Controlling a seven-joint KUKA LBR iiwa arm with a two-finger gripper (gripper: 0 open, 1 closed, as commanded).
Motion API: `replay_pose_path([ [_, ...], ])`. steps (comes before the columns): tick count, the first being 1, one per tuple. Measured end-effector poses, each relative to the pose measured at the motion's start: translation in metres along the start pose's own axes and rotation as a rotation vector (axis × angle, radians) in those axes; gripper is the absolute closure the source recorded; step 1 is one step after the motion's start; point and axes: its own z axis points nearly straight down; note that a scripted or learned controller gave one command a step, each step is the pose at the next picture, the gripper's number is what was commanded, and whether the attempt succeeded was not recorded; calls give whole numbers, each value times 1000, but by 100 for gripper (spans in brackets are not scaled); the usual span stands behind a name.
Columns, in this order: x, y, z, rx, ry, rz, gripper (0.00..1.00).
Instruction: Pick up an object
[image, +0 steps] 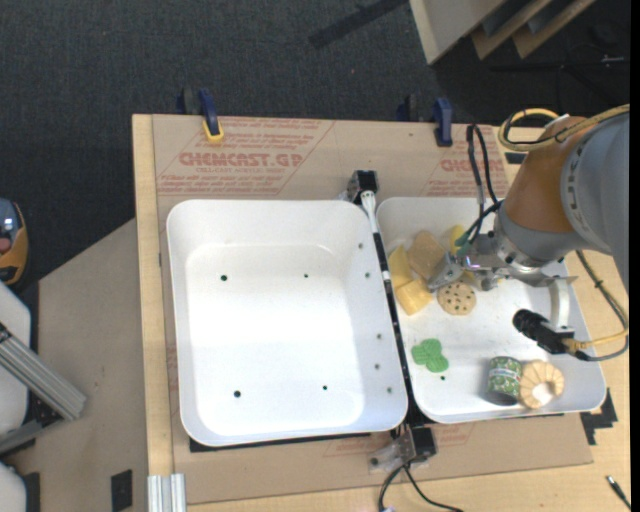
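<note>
Right, the grey arm with its orange band reaches over the right shallow white bin (590, 385), and the claw (458, 272) hangs low among a cluster: a pale yellow wedge-shaped block (410, 290), a tan block (428, 252) and a round brown speckled cookie (458, 298) just beneath it. Whether the claw is clenched, I cannot tell. A green clover-shaped piece (430, 355) lies nearer the front. The left white bin (200, 225) sits alongside on the worktop (150, 200).
</note>
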Motion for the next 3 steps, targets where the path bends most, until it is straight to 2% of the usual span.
replay_pose_path([
  [1, 33, 52, 0, -2, 0, 0, 0],
  [2, 32, 50, -11, -1, -1, 1, 100],
  [3, 33, 51, -21, -2, -2, 0, 100],
])
